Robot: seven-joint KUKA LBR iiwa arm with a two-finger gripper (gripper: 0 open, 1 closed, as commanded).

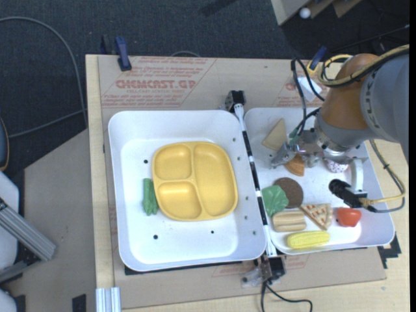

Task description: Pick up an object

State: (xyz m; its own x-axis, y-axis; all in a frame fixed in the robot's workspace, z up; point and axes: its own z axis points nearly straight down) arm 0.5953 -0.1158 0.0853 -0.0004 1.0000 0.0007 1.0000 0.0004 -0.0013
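Gripper (294, 153) lowered into right bin (380, 229) — whether it is open or closed cannot be told — just above orange piece (296, 168). Yellow divided plate (194, 179) sits in left bin (130, 239).

A robotics lab: a bench (195, 77) topped with cardboard on dark carpet (52, 18), with loose cables (39, 38) trailing around it.
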